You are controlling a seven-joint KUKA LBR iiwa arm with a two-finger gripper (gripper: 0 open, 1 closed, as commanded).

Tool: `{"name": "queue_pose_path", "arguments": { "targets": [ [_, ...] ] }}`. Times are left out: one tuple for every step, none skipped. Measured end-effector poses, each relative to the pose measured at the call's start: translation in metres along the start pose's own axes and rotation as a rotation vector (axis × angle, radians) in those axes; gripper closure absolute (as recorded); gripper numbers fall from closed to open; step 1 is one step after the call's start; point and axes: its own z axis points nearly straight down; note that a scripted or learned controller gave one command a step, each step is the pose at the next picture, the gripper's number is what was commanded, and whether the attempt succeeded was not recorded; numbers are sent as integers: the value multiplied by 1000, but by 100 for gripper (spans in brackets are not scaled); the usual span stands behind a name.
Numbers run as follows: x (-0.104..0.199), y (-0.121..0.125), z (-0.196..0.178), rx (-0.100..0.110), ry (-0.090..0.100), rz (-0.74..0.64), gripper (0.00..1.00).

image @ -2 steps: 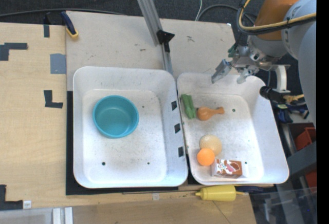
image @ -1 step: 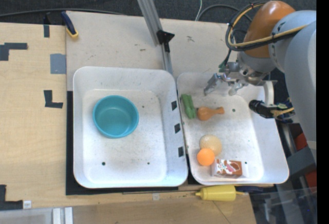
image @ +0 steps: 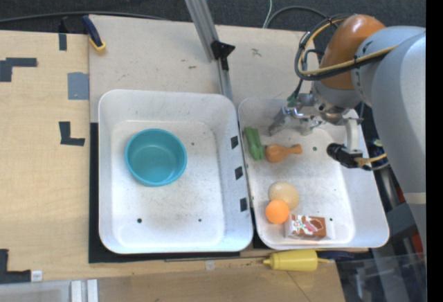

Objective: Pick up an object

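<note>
orange-brown drumstick toy lies just below-left of my gripper, long axis left-right; i can't tell my gripper's state.

Hidden and cut-off parts
The arm runs off the right edge; its wrist covers the right bin's far corner.

The big grey arm comes in from three o'clock and bends down over the bench. An orange band wraps round it just above the wrist, with yellow and black cables looped beside it. The gripper hangs low at the end, pointing toward nine o'clock. Nothing sits between its metal tips.
</note>
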Motion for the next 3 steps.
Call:
{"name": "queue_pose_path", "arguments": {
  "targets": [
    [1, 1, -12, -2, 0, -1, 100],
    [-2, -4, -57, -7, 1, 2, 100],
    [-2, -3, -121, -10, 0, 1, 100]
  ]
}}
